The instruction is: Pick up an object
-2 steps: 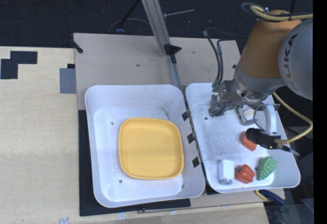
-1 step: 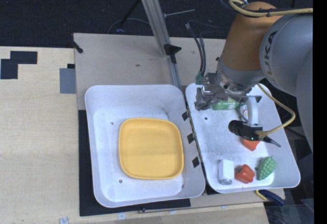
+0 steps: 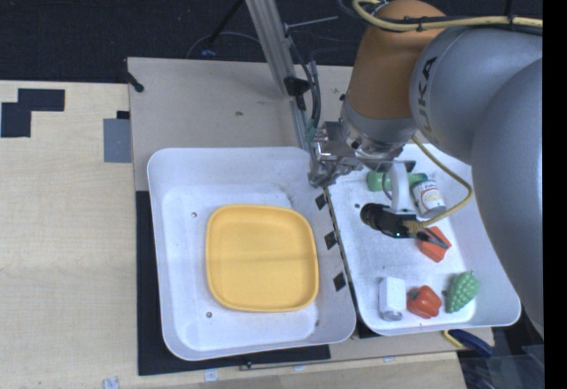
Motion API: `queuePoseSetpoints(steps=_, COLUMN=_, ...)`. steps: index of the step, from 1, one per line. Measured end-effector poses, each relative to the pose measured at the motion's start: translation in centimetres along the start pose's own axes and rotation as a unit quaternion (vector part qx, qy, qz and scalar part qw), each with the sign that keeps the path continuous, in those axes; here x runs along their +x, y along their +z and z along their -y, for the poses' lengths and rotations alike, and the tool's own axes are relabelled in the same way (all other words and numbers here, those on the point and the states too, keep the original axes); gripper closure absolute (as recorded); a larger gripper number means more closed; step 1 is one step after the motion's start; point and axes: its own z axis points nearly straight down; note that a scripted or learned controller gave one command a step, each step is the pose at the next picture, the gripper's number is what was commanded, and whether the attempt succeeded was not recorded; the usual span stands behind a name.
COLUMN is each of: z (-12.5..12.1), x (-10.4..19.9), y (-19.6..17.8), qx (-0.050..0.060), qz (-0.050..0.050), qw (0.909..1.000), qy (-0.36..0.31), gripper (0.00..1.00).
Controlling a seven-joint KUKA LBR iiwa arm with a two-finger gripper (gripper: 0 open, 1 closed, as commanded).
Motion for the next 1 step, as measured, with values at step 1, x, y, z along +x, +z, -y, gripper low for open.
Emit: queuePoseSetpoints(steps=1, z=-0.01, x=-0.06, y=-0.07, qx=-0.001, qz=0.000, qw=1.0000, qy=0.000, gripper=0.00)
